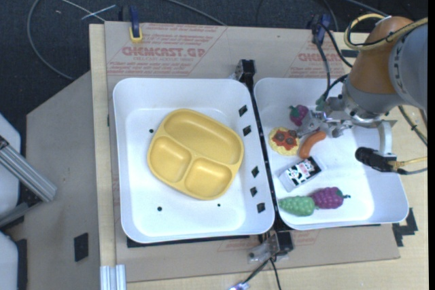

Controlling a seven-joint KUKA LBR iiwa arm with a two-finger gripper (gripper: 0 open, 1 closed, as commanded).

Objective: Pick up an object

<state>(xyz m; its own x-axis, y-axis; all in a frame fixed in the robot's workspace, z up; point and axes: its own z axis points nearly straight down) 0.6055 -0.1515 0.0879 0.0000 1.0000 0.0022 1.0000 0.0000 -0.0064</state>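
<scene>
Green grapes [297,205] lie below end effector [325,124].

Two shallow white bins stand side by side on the bench. The left bin [129,146] holds a yellow divided plate [196,153], which lies near its middle. The right bin [387,204] holds several small toys. The arm [391,64] reaches in from the right, and its gripper [326,120] is low over the upper part of this bin. Just below the gripper lies an orange sausage-like toy [312,143], and left of it a pizza slice toy [284,140]. A dark red toy [298,113] is above the pizza. Lower down there is a black and white carton [300,173], then green grapes [297,205] and purple grapes [327,197] touching each other near the front wall
</scene>
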